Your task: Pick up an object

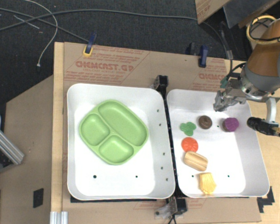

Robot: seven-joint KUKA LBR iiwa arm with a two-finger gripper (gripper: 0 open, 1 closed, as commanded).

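This looks like a robotics lab. A brown cardboard-covered worktop (133, 68) is held down by blue spring clamps (91, 43) along its far edge. Beyond that edge, thin grey cables (27, 15) trail across dark carpet (137, 18). At the worktop's right, a grey and orange industrial robot arm (268, 51) reaches in.

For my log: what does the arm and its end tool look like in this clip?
The arm is grey metal with a broad orange band above the wrist, and a yellowish cable loops over its top. The gripper is a small grey metal assembly, and a black cable runs past it.
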